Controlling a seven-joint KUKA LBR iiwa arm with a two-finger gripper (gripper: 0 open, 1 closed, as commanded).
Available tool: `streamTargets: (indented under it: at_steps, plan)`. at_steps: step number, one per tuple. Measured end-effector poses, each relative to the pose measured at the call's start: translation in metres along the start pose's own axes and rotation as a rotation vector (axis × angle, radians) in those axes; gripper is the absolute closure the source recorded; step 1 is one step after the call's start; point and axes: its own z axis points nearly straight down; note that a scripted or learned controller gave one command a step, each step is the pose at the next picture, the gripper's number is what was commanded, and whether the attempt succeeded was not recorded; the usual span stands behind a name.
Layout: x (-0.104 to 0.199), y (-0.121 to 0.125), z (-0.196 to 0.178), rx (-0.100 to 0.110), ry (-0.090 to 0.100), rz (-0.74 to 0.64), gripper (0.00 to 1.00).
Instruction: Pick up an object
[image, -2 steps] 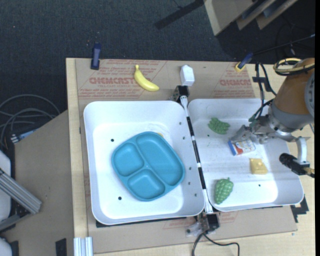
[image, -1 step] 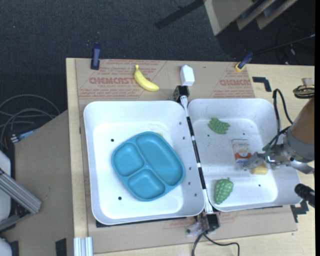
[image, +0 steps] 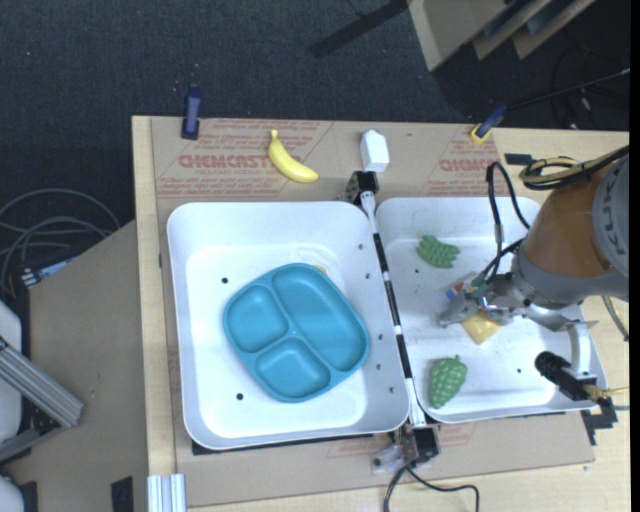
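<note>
Yellow block (image: 481, 328) lies under the pincer (image: 468, 306) in the right bin (image: 500, 404); pincer state I cannot tell. Best centre squarely over it before closing.

Right bin (image: 440, 214): two green objects (image: 437, 250) (image: 447, 380) near far and near walls, centre open. Left bin (image: 200, 240): blue tray (image: 293, 331) occupies middle.

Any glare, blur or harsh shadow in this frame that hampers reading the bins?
Camera view: even, soft lighting; white bins bright but not blown out; blue tray crisp; gripper area slightly soft and cluttered, so the fingers are hard to read; floor dark.
</note>
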Motion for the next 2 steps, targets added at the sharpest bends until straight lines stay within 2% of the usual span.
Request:
streamTargets:
  at_steps: [1, 2]
  plan:
    - [-0.0007, 0.0047, -0.0153, -0.015, -0.004, 0.0, 1.0]
    - [-0.0008, 0.0025, -0.0125, -0.009, -0.003, 0.001, 0.0]
